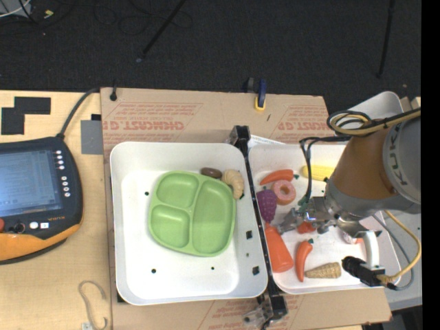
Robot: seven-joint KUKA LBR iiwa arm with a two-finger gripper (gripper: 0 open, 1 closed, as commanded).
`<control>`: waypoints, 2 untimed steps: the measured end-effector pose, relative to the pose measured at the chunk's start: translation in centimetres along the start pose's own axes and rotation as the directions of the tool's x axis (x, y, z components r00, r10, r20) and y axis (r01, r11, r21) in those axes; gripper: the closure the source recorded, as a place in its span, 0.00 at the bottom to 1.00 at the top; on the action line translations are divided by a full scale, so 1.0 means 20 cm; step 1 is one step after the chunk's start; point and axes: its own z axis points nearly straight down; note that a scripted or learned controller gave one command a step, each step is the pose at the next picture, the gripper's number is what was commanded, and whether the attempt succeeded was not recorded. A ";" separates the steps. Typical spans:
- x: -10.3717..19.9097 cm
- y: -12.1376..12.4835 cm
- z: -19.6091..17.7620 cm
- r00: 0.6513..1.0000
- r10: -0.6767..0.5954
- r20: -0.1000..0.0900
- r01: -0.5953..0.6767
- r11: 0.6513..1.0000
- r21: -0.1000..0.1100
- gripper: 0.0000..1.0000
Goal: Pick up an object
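My gripper (300, 220) hangs low in the right bin (385, 263), reaching in from the right under the orange wrist band. Toy foods lie around it: a purple grape cluster (267, 203) and a pink donut (284, 192) just to its upper left, an orange carrot (278, 248) to its lower left, and a red chili pepper (302, 258) right below. A red-orange sausage (278, 177) and a yellow piece (323, 171) lie farther back. A waffle cone (323, 271) rests near the front wall.
The left bin (130, 184) holds a green divided plate (192, 213), with a brown piece (211, 173) and a beige piece (234, 182) at the plate's upper right. A black divider (251, 205) separates the bins. A teach pendant (34, 194) sits far left on the bench.
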 end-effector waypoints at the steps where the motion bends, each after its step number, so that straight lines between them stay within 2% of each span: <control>1: -0.02 0.01 0.14 1.000 0.002 0.013 -0.002 1.000 -0.016 0.00; 2: -0.02 0.00 0.09 1.000 0.009 0.004 -0.009 1.000 -0.006 1.00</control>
